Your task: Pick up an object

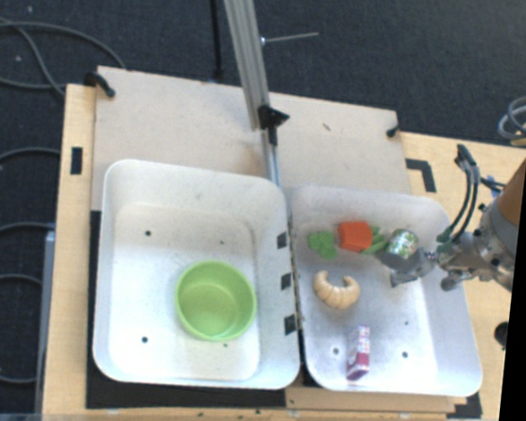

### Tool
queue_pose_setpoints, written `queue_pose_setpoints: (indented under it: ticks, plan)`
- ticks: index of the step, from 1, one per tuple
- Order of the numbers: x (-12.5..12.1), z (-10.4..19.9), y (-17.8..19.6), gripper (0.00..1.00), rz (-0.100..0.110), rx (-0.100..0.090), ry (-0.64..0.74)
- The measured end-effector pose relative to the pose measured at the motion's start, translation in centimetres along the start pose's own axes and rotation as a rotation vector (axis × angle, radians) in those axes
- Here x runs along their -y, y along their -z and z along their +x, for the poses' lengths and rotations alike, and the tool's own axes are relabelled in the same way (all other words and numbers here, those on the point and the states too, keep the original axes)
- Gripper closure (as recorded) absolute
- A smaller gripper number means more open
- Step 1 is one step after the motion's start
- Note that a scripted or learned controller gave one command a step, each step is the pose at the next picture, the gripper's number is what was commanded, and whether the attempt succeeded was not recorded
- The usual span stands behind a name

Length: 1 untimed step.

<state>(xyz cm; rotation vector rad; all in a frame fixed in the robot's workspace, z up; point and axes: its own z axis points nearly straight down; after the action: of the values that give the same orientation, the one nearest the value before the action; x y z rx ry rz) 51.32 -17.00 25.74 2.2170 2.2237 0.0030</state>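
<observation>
Hovering over the right bin (pixel 454 354) with fingers (pixel 398 264) of unclear spread, just beside a shiny ball (pixel 403 241), orange block (pixel 355 235) further left.

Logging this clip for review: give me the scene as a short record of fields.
left bin: green bowl
right bin: orange block, green piece, tan ring-shaped toy, pink-and-white packet, shiny greenish ball
hand: low over the right bin, beside the ball
grasp: cannot tell
</observation>
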Motion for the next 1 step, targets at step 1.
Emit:
queue_pose_setpoints:
  ticks: [1]
  plan:
    - [0.00, -0.01, 0.00, 0.00, 0.000, 0.000, -0.001]
